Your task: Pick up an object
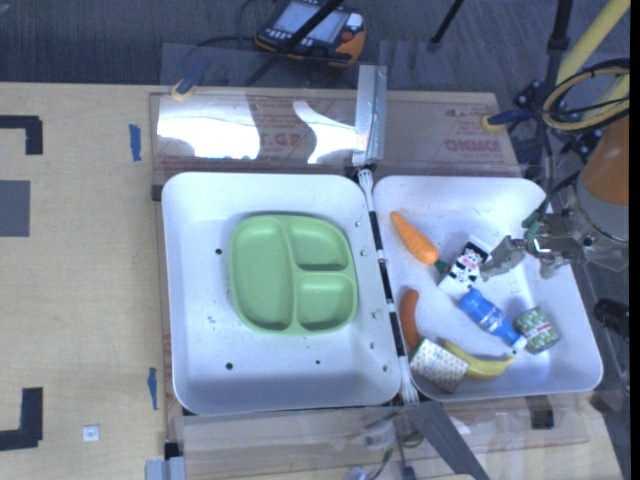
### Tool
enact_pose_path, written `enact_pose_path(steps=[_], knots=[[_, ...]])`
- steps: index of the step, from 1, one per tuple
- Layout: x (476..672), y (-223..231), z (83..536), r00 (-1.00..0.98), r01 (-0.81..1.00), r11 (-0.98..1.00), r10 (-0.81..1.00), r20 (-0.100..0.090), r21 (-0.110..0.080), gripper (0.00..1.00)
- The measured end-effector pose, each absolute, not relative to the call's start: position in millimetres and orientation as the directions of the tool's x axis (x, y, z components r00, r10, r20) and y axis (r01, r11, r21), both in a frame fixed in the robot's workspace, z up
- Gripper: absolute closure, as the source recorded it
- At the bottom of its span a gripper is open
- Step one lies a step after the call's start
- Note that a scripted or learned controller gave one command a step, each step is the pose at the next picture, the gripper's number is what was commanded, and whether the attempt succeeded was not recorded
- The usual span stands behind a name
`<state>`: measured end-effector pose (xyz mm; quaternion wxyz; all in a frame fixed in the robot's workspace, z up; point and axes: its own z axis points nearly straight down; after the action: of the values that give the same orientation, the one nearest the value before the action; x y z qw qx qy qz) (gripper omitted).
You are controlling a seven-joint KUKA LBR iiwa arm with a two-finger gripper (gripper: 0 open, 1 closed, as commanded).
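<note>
My gripper hangs low over the right bin, reaching in from the right edge. Its tip is just right of a small black-and-white spotted toy, very close to it, and I cannot tell if they touch. An orange carrot lies to the upper left of the toy. Below the gripper lie a blue bottle and a green patterned can. A banana, a patterned wedge and a red-orange sausage sit along the bin's near and left sides.
The left bin holds a green divided plate. A metal divider separates the two bins. A clear panel and a metal post stand behind them. Cables and stands crowd the right rear.
</note>
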<state>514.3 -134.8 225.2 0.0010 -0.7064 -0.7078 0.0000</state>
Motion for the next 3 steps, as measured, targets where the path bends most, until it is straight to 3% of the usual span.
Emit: enact_pose_path(steps=[1,2,3], knots=[[568.9,-102.8,149.2,-0.013,1.000,0.013,1.000,0.001,-0.001,0.00],[607.5,-144.8,86.3,-0.021,1.000,0.021,1.000,-0.002,0.005,0.00],[593.3,-66.8,184.9,-0.105,0.995,0.105,0.995,0.000,0.001,0.00]])
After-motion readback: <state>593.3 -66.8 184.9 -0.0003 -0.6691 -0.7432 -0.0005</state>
